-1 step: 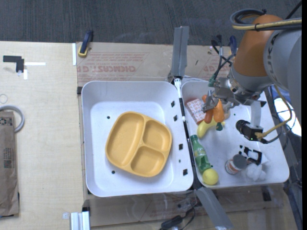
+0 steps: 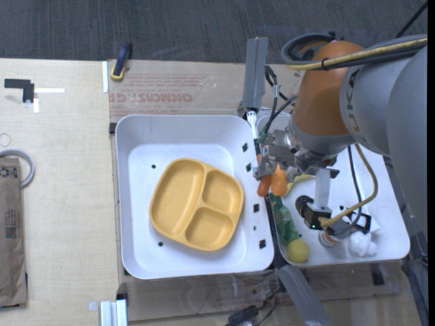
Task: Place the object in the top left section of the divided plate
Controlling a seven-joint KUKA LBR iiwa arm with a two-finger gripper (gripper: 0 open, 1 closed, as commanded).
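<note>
So right now the arm [image 2: 380,94] is parked over the right bin [image 2: 391,250], close to the wall it shares with the left bin [image 2: 136,202], and the gripper [image 2: 273,172] is low near that divide. There's an orange thing [image 2: 275,180], kinda carrot-looking, right at the fingertips. It looks clamped between the fingers, though the wrist hides a lot, so I'm not fully sure it's a solid grip. My read is the pick is done or nearly done and the carry is what's up next. The yellow plate [image 2: 197,204] sits in the middle of the left bin, turned at an angle, with all three sections bare. The top left section [image 2: 178,194] looks like the big one on the far side from the arm, so the next move calls for lifting over the shared wall, crossing the two smaller sections, and letting go past the ridge, not on it. Other stuff: a green thing [image 2: 285,224] and a yellow ball [image 2: 297,250] lie just below the carrot in the right bin, plus a white lump [image 2: 361,244] further right with cables draped over it. The bin wall is the main obstacle, and the plate's tilt makes picking the right section a bit tricky.
</note>
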